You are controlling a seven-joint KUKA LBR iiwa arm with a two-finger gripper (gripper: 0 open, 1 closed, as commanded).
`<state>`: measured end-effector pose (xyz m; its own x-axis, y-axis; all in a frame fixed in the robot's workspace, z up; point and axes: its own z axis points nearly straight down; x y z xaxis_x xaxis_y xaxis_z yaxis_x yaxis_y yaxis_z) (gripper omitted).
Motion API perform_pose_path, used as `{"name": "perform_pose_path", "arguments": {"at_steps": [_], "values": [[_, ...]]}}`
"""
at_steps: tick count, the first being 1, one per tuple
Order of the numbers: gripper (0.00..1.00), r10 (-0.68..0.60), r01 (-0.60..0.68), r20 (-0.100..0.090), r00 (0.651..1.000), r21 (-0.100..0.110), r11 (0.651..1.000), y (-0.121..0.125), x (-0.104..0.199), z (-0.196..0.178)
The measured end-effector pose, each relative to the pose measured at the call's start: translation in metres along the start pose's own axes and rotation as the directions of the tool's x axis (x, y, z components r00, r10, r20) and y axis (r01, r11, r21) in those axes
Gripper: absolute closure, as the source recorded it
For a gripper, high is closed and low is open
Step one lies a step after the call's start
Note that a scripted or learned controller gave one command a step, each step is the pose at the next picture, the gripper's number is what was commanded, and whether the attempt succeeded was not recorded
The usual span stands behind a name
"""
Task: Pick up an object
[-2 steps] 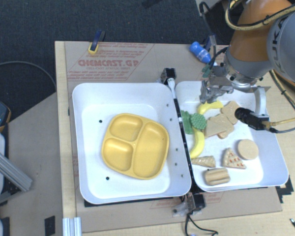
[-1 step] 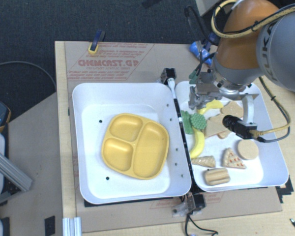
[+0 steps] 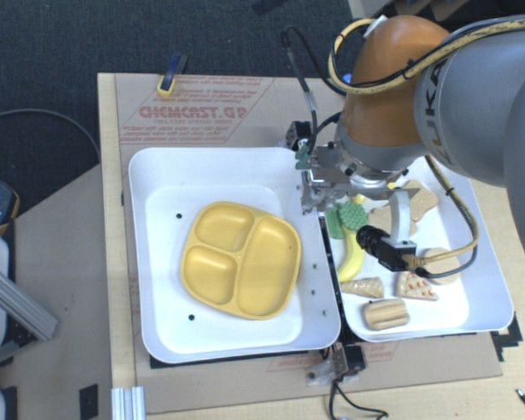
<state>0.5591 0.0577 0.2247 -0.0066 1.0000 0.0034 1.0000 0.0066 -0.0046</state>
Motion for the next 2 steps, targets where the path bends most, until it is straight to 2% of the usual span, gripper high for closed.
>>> {"name": "perform_pose_path", "arguments": {"at_steps": [1, 2], "values": [[1.0, 0.004, -0.004, 0.002, 1.0, -0.006, 1.0, -0.0022, 0.0125, -0.0098], [1.0, 0.005, -0.005, 0.003, 1.0, -0.002, 1.0, -0.0061, 0.0216, -0.0058]]}}
